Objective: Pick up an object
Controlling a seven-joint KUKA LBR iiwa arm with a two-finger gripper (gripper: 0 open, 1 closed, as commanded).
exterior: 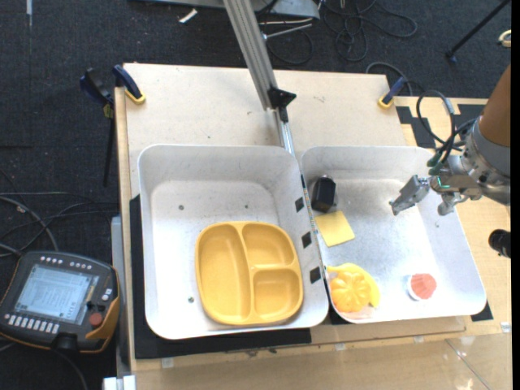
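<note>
The desk (203, 104) carries 2 shallow white bins side by side. The left bin (162, 177) holds a yellow divided plate (248, 272) with 3 compartments, lying flat toward the near side. The right bin (455, 250) holds 4 loose things: a small black object (323, 193) at its far left, close to the wall shared by the bins; a flat yellow square (335, 228) just near of it; a yellow pumpkin-shaped toy (352, 289) in the near left corner; and a small red and white round piece (422, 285) toward the near right, well apart from the toy.

The arm (496, 136) reaches in from the right, and its end effector (429, 192) hangs over the far right part of the right bin. 2 fingers show, 1 grey finger (408, 193) angled out to the left and another to its right, with a clear gap between them, so the end effector is released and grasps nothing. It sits well apart from the black object and the yellow square (both lie to its left), and the red and white piece lies nearer the viewer than it.

A teach pendant (53, 299) rests on the floor left of the desk, and a slanted metal pole (252, 47) crosses the desk's far side.
</note>
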